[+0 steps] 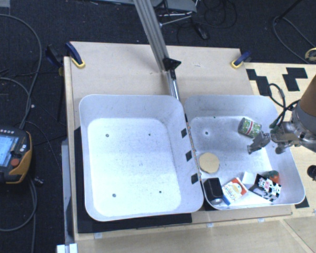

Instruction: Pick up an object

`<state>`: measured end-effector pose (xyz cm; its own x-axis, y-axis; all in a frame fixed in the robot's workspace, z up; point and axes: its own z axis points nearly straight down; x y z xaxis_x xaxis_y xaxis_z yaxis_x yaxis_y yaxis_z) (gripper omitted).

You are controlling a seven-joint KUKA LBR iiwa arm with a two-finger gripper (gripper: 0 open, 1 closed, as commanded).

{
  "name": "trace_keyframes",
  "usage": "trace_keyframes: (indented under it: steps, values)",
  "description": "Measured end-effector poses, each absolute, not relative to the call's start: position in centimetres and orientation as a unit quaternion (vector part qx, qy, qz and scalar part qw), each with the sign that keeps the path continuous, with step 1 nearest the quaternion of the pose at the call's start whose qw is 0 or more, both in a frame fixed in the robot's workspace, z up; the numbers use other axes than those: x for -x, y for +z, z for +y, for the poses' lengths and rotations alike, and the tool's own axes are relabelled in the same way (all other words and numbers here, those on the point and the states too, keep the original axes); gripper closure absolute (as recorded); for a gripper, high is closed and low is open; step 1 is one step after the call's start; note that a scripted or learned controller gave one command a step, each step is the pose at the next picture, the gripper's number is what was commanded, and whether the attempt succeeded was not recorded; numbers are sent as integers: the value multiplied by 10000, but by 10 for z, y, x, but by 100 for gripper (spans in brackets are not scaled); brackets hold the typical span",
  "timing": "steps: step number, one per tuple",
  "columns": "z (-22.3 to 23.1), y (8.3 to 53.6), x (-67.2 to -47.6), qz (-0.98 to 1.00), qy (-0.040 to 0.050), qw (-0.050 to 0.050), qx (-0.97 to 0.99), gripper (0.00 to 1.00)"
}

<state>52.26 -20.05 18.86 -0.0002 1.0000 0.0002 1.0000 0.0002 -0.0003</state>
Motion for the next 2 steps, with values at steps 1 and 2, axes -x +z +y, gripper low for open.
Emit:
trace_keyframes:
  steps: [1,2]
  values:
    - [-213,333,-626,-7077,-15,-26,7065,0]
    - [-213,340,-625,-7075,2,-5,7067,100]
